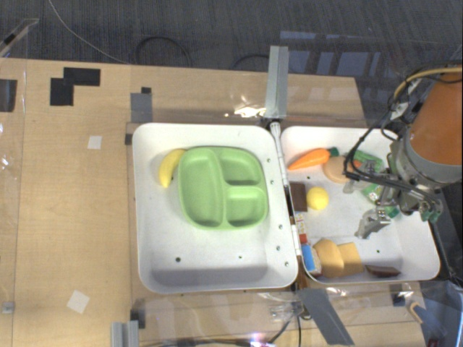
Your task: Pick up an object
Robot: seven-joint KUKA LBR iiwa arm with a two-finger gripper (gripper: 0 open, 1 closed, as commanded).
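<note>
While your tool point(370, 224) hangs in the right bin point(412, 270), grip state unreadable, the lemon point(317, 198) lies to its left, slightly farther back.

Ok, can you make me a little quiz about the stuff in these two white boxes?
1. True or false: the banana lies in the left bin.
2. Which thing touches the green divided plate? A) carrot B) banana C) yellow ball
3. Fill in: the end effector hangs over the ____ bin.

Key: 1 true; 2 B; 3 right.
</note>
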